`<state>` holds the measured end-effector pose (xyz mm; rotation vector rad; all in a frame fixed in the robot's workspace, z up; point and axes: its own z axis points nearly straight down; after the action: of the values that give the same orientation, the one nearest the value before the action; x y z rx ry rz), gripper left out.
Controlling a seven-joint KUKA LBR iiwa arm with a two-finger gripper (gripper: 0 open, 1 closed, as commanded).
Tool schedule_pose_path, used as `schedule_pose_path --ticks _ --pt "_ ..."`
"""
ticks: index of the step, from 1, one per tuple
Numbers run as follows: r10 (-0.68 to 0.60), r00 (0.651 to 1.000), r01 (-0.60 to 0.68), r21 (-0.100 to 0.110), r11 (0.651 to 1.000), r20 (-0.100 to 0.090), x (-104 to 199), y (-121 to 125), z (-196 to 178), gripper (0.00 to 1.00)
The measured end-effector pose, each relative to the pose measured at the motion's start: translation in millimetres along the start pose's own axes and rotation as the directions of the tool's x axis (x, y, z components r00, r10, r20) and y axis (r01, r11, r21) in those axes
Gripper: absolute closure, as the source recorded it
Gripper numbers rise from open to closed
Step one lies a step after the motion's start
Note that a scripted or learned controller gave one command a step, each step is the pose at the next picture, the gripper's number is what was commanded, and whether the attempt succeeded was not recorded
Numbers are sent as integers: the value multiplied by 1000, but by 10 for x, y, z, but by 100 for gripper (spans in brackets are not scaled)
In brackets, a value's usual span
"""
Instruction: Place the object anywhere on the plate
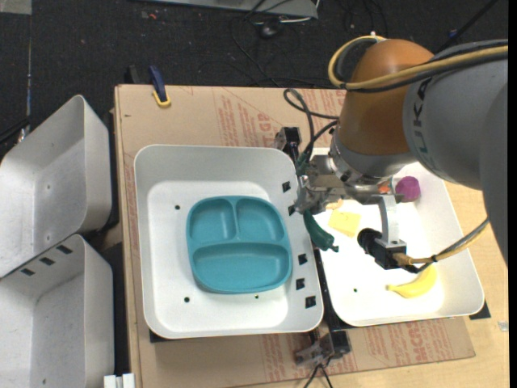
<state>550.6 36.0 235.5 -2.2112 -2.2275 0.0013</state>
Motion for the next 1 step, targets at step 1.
schedule_pose_path --ticks 1 --pt "-2 1000 2 -1 1000 -1 503 -179 -86 100"
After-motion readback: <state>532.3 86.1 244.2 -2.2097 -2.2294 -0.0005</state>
